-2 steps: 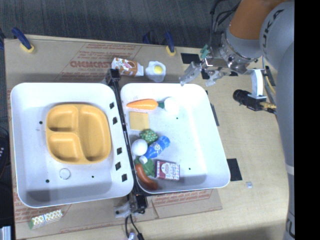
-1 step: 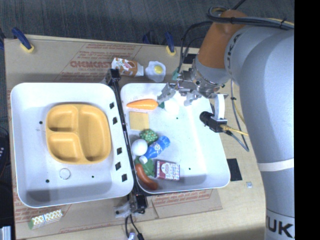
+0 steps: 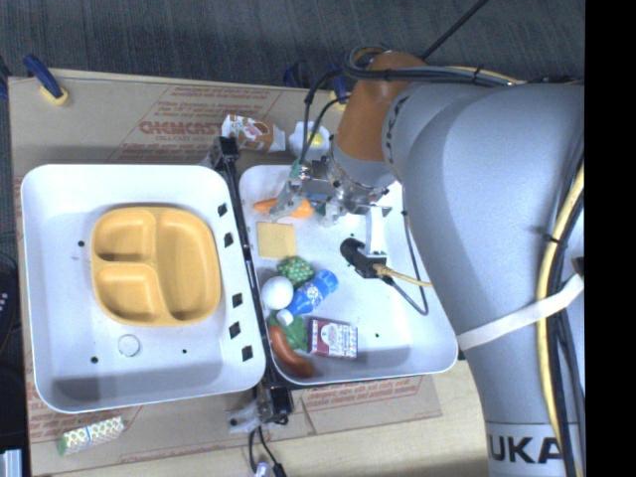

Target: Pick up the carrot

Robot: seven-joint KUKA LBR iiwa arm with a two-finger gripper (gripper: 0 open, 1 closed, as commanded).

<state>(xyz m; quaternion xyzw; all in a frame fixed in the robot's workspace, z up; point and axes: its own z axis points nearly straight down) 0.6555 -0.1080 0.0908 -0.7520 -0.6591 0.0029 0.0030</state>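
Gripper (image 3: 298, 199) low in right bin (image 3: 422, 341), far edge, right at carrot (image 3: 266, 205). Can't tell finger state

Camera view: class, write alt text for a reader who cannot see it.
A grey arm's pincer reaches into the right bin, right beside an orange carrot at its far end. The left bin holds a yellow divided tray.

Tray (image 3: 156, 263) in left bin (image 3: 50, 266); carrot (image 3: 265, 205), egg (image 3: 276, 292) in right bin (image 3: 417, 346).
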